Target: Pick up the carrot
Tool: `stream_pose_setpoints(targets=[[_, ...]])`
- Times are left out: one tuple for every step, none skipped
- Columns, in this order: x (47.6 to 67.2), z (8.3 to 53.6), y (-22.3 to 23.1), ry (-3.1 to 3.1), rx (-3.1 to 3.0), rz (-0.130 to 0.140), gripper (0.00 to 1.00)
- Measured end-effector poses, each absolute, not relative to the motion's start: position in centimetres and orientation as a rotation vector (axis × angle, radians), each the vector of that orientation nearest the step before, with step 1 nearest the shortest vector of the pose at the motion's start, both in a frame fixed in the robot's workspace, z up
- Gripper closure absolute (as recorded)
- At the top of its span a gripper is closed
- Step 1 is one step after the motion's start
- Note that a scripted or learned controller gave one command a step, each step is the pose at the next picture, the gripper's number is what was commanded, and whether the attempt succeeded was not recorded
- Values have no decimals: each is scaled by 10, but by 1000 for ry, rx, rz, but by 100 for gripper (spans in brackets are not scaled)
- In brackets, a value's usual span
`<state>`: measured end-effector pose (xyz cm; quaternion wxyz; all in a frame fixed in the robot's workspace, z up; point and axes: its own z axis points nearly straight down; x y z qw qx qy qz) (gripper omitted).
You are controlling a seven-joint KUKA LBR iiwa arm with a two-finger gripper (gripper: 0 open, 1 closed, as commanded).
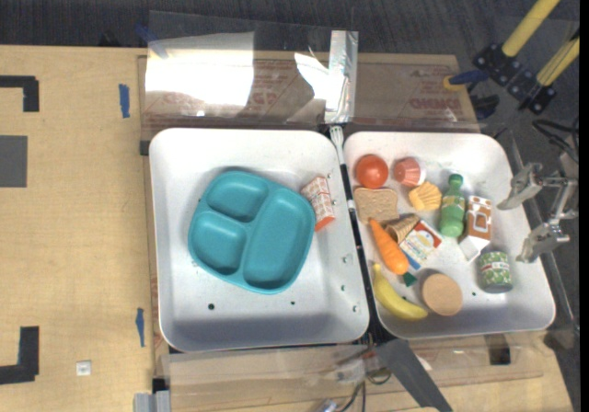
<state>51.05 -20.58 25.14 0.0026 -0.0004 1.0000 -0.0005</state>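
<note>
The carrot (389, 247) is orange with a green stub and lies at a slant near the left wall of the right bin (529, 304). A bread slice (375, 202) lies above it and a banana (396, 298) below it. My gripper (531, 215) hovers over the right rim of that bin, well to the right of the carrot. Its two silver fingers stand apart, open, with nothing between them.
Around the carrot are a tomato (372, 170), pink cup (407, 170), green bottle (452, 208), small carton (479, 215), green can (495, 270), a wooden disc (442, 293) and a snack box (421, 241). The left bin (175, 309) holds a teal divided plate (250, 229) and a small tube (319, 201).
</note>
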Motion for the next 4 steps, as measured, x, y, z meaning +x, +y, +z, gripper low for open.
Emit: stream_pose_setpoints(targets=[[501,101,-159,3131,-34,-4,0],[495,90,-103,3118,232,-3,0],[547,90,-108,3125,145,-3,0],[526,90,-95,3113,284,-1,0]])
